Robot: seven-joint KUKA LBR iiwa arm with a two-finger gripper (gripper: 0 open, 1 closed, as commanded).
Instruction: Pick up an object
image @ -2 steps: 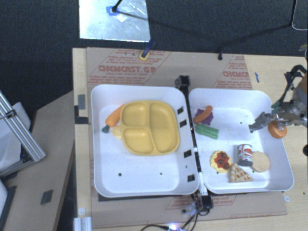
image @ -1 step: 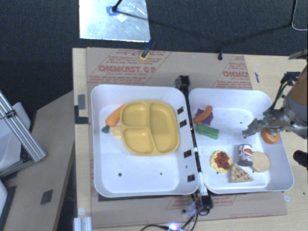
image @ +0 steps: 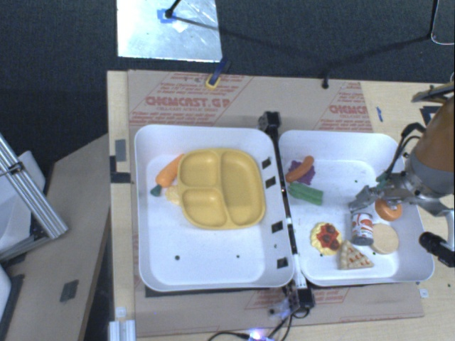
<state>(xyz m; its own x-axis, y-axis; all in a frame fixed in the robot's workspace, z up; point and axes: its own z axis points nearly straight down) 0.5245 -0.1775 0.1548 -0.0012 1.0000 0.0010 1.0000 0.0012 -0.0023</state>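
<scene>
The camera view showed a carrot [image: 169, 170] beside a yellow tray [image: 217, 188] in the left bin [image: 153, 261], and in the right bin [image: 405, 265] the gripper [image: 364, 201] hovered just above a can [image: 362, 228], finger state impossible to tell.

Hand [image: 364, 199] low in right bin [image: 341, 151], just above can [image: 362, 228].

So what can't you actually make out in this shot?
- Gripper: fingers blurred against the can; open or shut unclear.
- Arm: cut off by the right edge.
- Can label: too small to read.
- Yellow piece: mostly hidden under the yellow tray.
- Orange item: partly covered by the gripper.
</scene>
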